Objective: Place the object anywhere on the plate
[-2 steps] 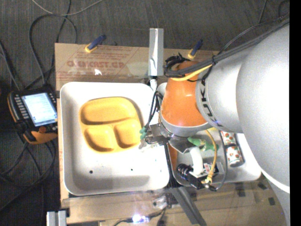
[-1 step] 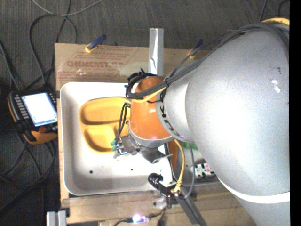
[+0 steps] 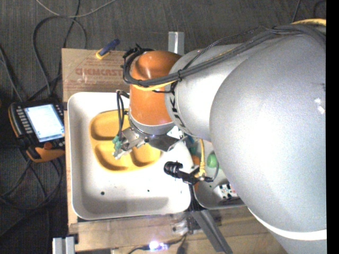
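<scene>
The end effector (image 3: 121,143) hangs directly over the yellow, shallow, compartmented plastic plate (image 3: 103,126) in the left white bin (image 3: 85,194). A small green object (image 3: 117,140) sits at its tip above the plate's centre. Whether it is clamped cannot be determined.

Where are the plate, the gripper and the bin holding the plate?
plate (image 3: 106,128): camera view, yellow compartment at its left side.
gripper (image 3: 119,145): camera view, at its fingertips above the plate.
bin (image 3: 122,194): camera view, bare white floor near the front.
</scene>
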